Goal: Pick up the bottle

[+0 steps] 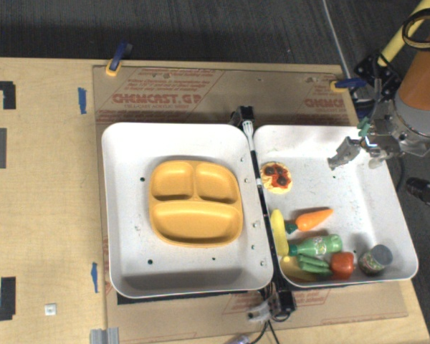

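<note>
Well below gripper, bottle (green, lying flat)

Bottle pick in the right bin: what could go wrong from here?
1. The bottle lies on its side, packed against the carrot, tomato and banana; the grab may catch a neighbour instead.
2. It sits near the bin's front corner, so the descent may clip the wall.
3. The gripper hovers well behind it, so a long approach remains.
</note>
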